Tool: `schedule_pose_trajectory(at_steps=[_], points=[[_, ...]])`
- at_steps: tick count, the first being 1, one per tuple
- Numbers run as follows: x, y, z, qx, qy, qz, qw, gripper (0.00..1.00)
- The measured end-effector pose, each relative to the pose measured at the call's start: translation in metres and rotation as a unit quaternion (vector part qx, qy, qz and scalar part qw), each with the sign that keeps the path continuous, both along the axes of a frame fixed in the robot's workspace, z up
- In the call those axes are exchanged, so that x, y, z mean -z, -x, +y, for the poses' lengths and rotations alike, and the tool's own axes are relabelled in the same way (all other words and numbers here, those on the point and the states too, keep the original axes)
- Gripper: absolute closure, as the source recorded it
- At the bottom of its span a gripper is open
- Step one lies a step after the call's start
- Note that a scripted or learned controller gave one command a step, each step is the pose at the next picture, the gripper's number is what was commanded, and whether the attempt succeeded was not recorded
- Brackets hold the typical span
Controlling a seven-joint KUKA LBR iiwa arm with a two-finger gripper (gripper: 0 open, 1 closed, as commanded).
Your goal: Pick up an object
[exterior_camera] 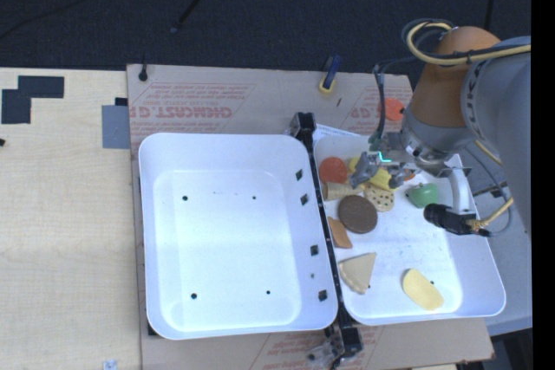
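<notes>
Camera view: you've got the arm (473, 91) coming in from the right, end effector (379, 171) low over the upper part of the right bin (473, 295). You can't tell how far it's open or whether it has anything. Right beneath it sits a yellow piece (379, 179), touching a pale dotted cracker-like piece (381, 198). Red round object (333, 170) just to its left, brown disc (357, 213) below, green object (422, 194) to the right. Lower down: orange wedge (339, 233), tan triangle (358, 271), yellow oval (422, 289). Left bin (156, 230) sits alongside on the tabletop (61, 230).
</notes>
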State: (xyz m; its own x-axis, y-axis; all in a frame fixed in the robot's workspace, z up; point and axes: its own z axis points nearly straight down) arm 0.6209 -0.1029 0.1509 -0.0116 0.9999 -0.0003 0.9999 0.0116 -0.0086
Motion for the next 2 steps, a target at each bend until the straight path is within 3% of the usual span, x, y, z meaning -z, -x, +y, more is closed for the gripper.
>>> schedule_pose_trajectory(at_steps=[1,2], points=[[0.046,-0.006,0.002,0.005,0.0024,-0.009,0.9999,0.0],[0.057,-0.021,-0.016,0.01,-0.0122,0.012,0.9998,0.0]])
